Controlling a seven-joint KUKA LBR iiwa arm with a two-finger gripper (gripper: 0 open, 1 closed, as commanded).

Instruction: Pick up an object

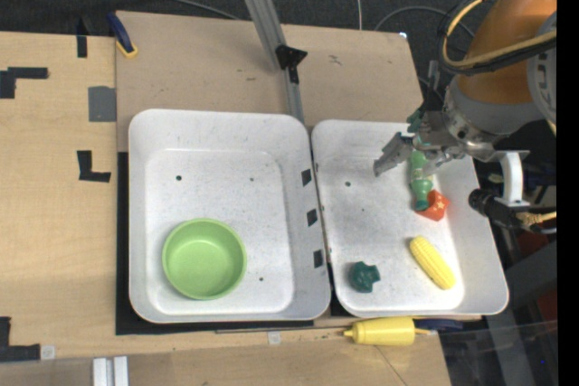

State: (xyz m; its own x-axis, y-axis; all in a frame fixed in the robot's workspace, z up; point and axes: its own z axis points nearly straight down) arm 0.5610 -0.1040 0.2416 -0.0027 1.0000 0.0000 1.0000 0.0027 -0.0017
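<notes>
On the far left the tan surface (54, 221) carries a few dark tape marks. Next comes the left bin (145, 194), and in its near-left corner sits a green bowl (204, 258), upright with its mouth facing up. A grey metal pole (262, 4) slants down from the top of the view to the far edge where the two bins meet.

The right bin (362, 149) holds the loose things. Near its front edge lies a small dark green object (364, 276). To the right of that, a yellow corn cob (431, 262) lies at a slant, well apart from the gripper. Just outside the bin's front wall, a yellow bottle-like item (384, 332) lies on its side.

Further back in this bin, the gripper (418, 156) hangs low over the floor of the bin. One dark finger (391, 154) sticks out to the left, so the fingers look spread wide. A green piece (421, 176) lies directly under the gripper, running toward the front, with a red piece (434, 205) touching its near end; whether the fingers touch either one cannot be told. The grey arm with its orange band (511, 23) fills the upper right.
</notes>
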